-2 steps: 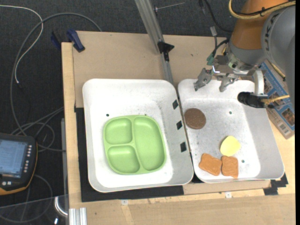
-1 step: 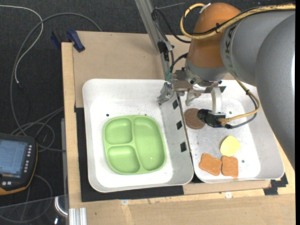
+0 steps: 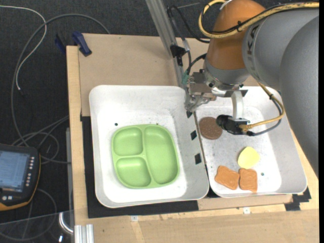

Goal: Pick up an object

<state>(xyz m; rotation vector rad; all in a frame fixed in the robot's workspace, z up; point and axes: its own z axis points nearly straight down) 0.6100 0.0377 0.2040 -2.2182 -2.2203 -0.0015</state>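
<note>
My gripper (image 3: 193, 104) hangs low over the far left corner of the right bin (image 3: 283, 184), close to the wall shared with the left bin. A brown round patty (image 3: 210, 128) lies just in front and to the right of it, apart from it. Nearer the front of the same bin lie a pale yellow piece (image 3: 248, 157) and two orange toast-like pieces (image 3: 227, 177) (image 3: 248, 179) side by side. Nothing shows in the gripper's grasp.
The left bin (image 3: 101, 105) holds a green three-compartment plate (image 3: 146, 156) in its middle. A slanted metal post (image 3: 163, 24) rises behind the bins near the gripper. The grey arm covers the right bin's far right side.
</note>
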